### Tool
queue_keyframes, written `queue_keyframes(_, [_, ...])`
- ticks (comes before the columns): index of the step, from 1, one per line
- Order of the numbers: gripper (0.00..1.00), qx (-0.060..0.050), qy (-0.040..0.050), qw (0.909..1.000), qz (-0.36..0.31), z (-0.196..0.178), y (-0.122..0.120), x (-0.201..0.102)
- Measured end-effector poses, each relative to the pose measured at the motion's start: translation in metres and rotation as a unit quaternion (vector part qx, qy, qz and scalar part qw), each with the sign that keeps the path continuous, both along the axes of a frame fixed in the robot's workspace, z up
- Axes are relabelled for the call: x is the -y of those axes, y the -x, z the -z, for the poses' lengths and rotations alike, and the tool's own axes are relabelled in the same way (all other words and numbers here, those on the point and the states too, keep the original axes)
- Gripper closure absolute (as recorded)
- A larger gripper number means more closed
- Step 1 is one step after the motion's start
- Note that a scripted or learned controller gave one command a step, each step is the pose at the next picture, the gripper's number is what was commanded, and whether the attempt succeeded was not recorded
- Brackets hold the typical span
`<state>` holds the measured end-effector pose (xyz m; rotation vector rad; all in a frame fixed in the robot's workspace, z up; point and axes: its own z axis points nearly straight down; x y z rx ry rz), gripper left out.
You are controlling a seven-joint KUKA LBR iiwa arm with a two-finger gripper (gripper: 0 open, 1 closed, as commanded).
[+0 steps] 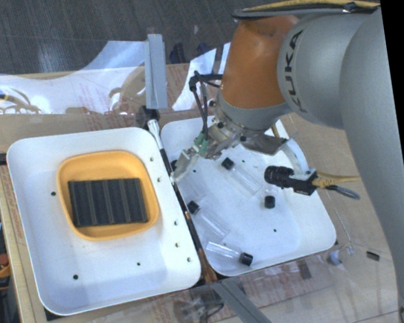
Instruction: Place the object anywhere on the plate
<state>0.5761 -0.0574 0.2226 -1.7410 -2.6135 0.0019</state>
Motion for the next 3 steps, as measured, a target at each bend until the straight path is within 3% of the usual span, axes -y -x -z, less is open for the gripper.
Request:
queue_keyframes(1, [0.0,-0.002,-0.0006,0.9946,-0.104,0.031,-0.017,-0.043])
queue_keyframes(2, [0.0,0.002,-0.0003,0.9906,-0.136,0.03,-0.025,-0.077])
queue_keyframes(3, [0.0,0.001,-0.0007,0.9885,-0.151,-0.009,-0.008,-0.112])
